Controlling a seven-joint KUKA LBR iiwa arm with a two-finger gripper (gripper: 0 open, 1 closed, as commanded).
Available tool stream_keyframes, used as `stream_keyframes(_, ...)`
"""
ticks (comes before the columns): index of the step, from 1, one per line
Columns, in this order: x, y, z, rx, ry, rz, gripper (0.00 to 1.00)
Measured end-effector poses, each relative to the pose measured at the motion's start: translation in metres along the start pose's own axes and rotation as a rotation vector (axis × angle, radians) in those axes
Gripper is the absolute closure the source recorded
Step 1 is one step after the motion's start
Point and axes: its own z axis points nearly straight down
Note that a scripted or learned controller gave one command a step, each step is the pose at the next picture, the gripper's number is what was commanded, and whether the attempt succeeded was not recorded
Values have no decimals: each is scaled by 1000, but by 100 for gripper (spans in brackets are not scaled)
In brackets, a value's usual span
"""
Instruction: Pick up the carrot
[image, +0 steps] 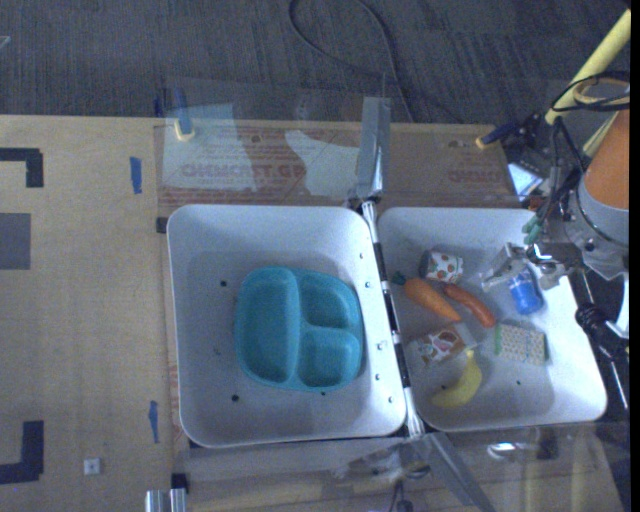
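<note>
1. Looking at the left bin (200, 330), well off to the camera-left of the gripper (522, 262), carrying a teal divided plate (298, 327).
2. Looking at the right bin (580, 395), sitting under the gripper, carrying all the small items.
3. Hovering over the upper right part of that bin: gripper, low, above a blue item (524, 294). Cannot tell open or closed from here; nothing seen clamped in it.
4. Lying just camera-left of and slightly below the gripper: carrot (432, 298), near the divider wall. Touching or nearly touching a second orange piece (470, 304) lying between it and the gripper.
5. Noting carrot looks: orange, tapered, small green tip at the end farthest from the gripper, lying diagonal.
6. Judging handling: probably a light, stiff plastic toy with a smooth skin, so likely slippery. Rolling possible if nudged.
7. Suggesting grip across the thick mid-body, fingers square to the long axis, avoiding the taper.
8. Watching clutter: small printed cans (443, 266) above and (440, 346) below the carrot, banana (460, 385) and a speckled block (522, 343) further down. Tight clearance either side.
</note>
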Motion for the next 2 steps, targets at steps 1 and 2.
stream_keyframes(1, 29, 3, 167, -2, 1, -355, 0)
stream_keyframes(2, 28, 5, 156, -8, -1, -353, 100)
